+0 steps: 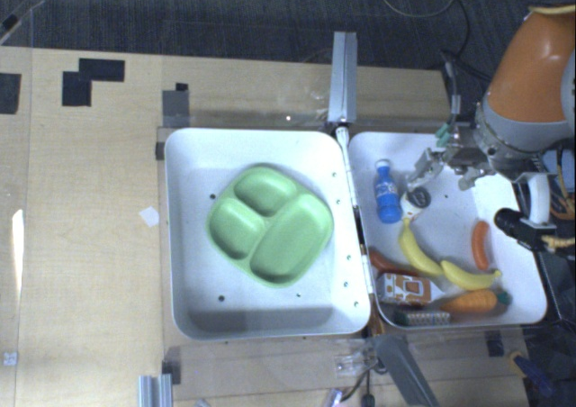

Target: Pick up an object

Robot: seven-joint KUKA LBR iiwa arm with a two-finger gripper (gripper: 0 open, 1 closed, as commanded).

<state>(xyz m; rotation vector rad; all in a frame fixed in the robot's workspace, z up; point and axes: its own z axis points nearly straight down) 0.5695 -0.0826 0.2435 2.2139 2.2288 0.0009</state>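
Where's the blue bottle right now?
The blue bottle lies in the right bin, near its upper left corner, just left of the gripper and above the bananas.

Gripper [443, 171] hovers over right bin [531, 311] beside blue bottle [387, 193]; green tray [270, 225] fills left bin [189, 306]

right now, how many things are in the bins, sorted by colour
green: 1, divided plate
blue: 1, bottle
yellow: 2, bananas
orange or red: 4, sausage, carrot, packet, a piece by the divider
total: 8
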